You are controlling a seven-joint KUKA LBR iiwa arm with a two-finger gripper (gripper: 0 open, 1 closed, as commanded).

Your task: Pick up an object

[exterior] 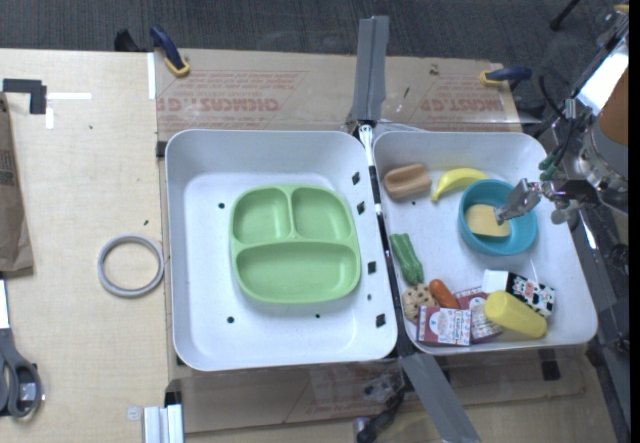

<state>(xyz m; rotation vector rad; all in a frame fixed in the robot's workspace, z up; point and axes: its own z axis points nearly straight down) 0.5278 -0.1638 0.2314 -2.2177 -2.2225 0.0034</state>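
One gripper [515, 203] hangs over the blue bowl [497, 223] in the right bin [570, 331], grip unreadable, and could knock the bowl's rim rather than lift it.

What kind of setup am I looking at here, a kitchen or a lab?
Most likely a lab test bench: two white bins on a taped-down board, toy food like a banana, and clamps at the edge.

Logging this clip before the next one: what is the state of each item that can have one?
green divided plate: upright in left bin, compartments bare
blue bowl: upright in right bin, yellow piece inside
gripper: over the blue bowl
banana: lying flat beside the bowl
tape ring: flat on bench
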